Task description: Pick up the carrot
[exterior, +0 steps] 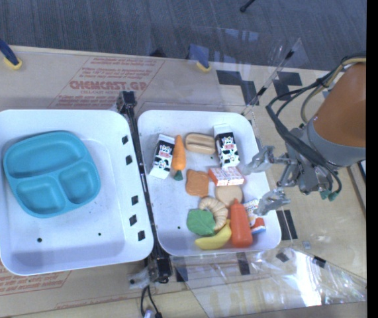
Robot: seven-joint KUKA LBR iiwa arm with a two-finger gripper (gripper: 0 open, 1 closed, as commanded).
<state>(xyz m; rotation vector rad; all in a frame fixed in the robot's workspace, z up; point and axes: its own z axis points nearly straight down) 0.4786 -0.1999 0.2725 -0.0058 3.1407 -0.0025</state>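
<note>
Brown board covers your bench, and the two white bins (139, 244) sit side by side on it; nearest in the right bin, toy food crowds together, a banana (212, 240) and a red bottle (240, 225) at the front; further back the carrot (179, 156) lies lengthwise beside a cow-print milk carton (163, 156), free on its right side; your gripper (266, 179) hangs over the bin's right rim, jaws spread wide, holding nothing; farthest, you can read red "CHEMCAST" lettering (106, 85) on the board.

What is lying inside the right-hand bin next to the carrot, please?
The carrot lies inside the right bin, against a milk carton, with a hot dog bun beside it. The bin floor beneath them is covered.
</note>
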